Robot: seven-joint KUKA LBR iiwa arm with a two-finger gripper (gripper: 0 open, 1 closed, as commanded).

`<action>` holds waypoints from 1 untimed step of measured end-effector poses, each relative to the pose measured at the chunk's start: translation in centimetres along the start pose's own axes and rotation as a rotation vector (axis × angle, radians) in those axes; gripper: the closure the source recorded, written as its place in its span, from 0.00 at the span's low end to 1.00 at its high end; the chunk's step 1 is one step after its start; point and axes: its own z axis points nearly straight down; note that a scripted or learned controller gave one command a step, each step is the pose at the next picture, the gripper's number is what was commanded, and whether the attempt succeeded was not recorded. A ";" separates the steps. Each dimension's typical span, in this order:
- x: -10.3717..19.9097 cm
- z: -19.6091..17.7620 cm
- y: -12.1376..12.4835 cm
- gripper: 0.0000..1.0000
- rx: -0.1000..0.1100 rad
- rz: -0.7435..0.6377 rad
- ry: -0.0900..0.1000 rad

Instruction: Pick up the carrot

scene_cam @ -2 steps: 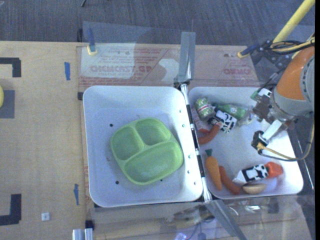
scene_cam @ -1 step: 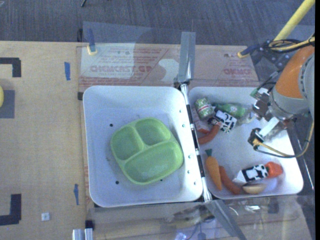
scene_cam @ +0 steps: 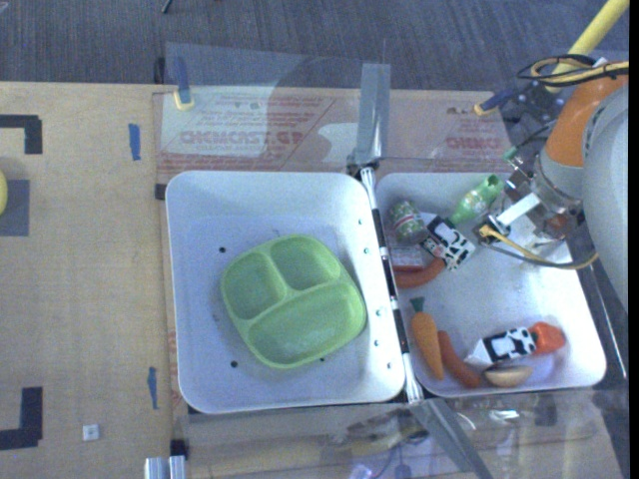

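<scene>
Camera view: we find the grey arm's two-finger gripper over the far right corner of the right-hand shallow white bin, and we cannot tell whether it stands apart or together. The small orange toy carrot with a green top lies on the bin floor well apart from the gripper, down and to its left in the view. It rests against the bin's left wall, just beside a reddish sausage-shaped toy. Closer to the gripper's left lie a green plastic bottle and a black-and-white patterned toy. Farther left again, a green divided plastic plate sits in the other bin. We judge the task barely begun: the carrot looks untouched, and the approach, the grasp and the lift all remain.
</scene>
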 end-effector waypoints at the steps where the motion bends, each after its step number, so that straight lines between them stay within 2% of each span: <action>1: 1.6 0.1 -1.8 0.00 -0.016 0.181 -0.010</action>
